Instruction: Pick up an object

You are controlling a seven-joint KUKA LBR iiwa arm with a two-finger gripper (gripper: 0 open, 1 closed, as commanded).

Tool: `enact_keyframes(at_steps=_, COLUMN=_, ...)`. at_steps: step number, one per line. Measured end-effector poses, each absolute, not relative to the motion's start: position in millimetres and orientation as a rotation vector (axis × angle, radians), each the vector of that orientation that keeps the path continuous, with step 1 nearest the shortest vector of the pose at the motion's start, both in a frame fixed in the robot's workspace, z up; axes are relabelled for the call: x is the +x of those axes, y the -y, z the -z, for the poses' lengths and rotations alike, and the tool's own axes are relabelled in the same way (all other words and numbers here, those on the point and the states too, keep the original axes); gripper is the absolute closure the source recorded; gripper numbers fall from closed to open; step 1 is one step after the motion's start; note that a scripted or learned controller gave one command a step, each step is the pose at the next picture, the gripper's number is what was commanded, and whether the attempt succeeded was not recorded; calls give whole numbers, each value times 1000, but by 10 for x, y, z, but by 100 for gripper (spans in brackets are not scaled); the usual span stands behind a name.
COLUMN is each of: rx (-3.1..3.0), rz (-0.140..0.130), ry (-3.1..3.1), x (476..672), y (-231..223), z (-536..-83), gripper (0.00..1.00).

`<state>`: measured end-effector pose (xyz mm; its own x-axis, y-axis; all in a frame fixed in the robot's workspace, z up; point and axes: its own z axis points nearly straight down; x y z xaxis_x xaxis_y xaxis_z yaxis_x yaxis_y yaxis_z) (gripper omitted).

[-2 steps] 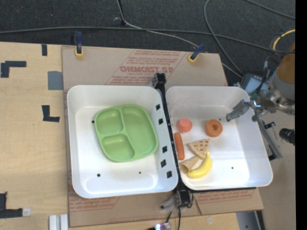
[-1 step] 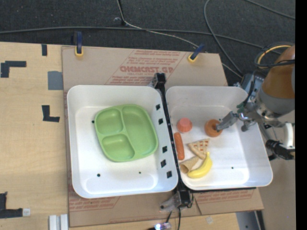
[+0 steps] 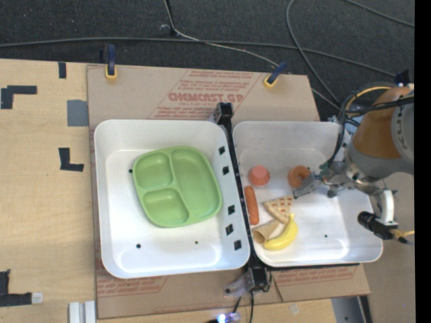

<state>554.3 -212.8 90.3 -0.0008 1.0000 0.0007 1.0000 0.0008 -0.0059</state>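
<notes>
The arm (image 3: 380,136) is reaching in from the right and leaning low over the right-hand bin (image 3: 323,136), with the gripper (image 3: 308,184) sitting just beside a small round orange-brown piece of toy food (image 3: 298,175), perhaps touching its lower right edge. From here I cannot tell whether the fingers are apart or together; they are dark and blurring into the bin's shadow, and nothing is visibly sitting between them. My guess is that the orange piece is what it is going for, since it is lying apart from the others with bare white floor around it, which is giving the gripper room. It looks squat and rounded, dull orange with a darker top, and it would likely roll or skid if nudged sideways. The other pieces are lying further left: a pink round one (image 3: 260,175), a red sausage (image 3: 250,204) along the dividing wall, a wedge like a pizza slice (image 3: 280,208), a tan cone-like piece (image 3: 267,231) and a banana (image 3: 283,237), the last three crowding and touching one another, which would make a clean grab harder. The left bin (image 3: 111,200) is holding a green divided plate (image 3: 176,186), lying flat and well apart from the action.
</notes>
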Motion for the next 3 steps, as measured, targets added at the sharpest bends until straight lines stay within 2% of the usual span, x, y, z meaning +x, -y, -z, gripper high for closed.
enact_keyframes(at_steps=1, rx=-2222, rz=-2, ry=2225, x=5552, y=2128, z=-861, gripper=0)
enact_keyframes(at_steps=2, rx=-2225, rz=0, ry=2229, x=5562, y=2134, z=-972, gripper=100)
enact_keyframes(at_steps=3, rx=-2222, rz=3, ry=2225, x=5616, y=2092, z=-1476, gripper=100)
